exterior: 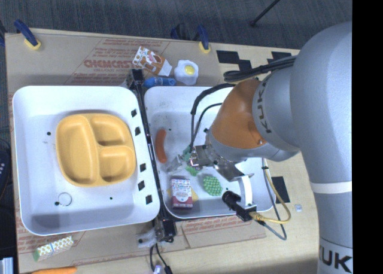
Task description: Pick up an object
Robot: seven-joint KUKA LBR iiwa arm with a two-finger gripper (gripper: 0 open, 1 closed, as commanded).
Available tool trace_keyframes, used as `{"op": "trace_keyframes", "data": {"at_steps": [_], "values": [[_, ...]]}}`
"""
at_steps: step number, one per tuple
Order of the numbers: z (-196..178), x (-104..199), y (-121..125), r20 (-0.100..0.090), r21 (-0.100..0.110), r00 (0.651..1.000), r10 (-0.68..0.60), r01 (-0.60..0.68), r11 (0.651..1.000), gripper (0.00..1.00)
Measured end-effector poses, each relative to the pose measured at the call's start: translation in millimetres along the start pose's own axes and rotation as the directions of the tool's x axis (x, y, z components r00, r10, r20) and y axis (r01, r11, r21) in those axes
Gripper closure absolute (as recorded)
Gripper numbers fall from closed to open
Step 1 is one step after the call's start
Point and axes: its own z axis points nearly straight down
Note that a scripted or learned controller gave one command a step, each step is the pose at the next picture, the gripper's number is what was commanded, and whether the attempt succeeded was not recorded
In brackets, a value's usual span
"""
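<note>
In the right bin [173, 102] lie an orange-red sausage [161, 146], a small red box [181, 192] and a green dotted object [211, 184]. My gripper [191, 160] hangs low over the bin's middle, just right of the sausage and above the red box and the green object. The orange wrist band [236, 120] and the grey arm cover the bin's right half. I see nothing clearly held at the gripper's tip.
The left bin [30, 111] holds a yellow divided tray [96, 147]. Behind the bins on the cardboard sit a small carton [146, 58], a blue item [159, 81] and a white-and-yellow item [187, 70]. A wrapped packet [54, 246] lies at the front left.
</note>
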Motion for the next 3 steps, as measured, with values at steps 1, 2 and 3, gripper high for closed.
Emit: {"op": "trace_keyframes", "data": {"at_steps": [1, 2, 3], "values": [[-10, 0, 0, 0.0, 0.002, 1.0, -0.004, 0.004, 1.0, 1.0], [-10, 0, 0, 0.0, 0.002, 1.0, -0.004, 0.004, 1.0, 0.0], [0, 2, 17, 0.002, -0.003, 0.993, -0.116, 0.116, 0.993, 0.0]]}}
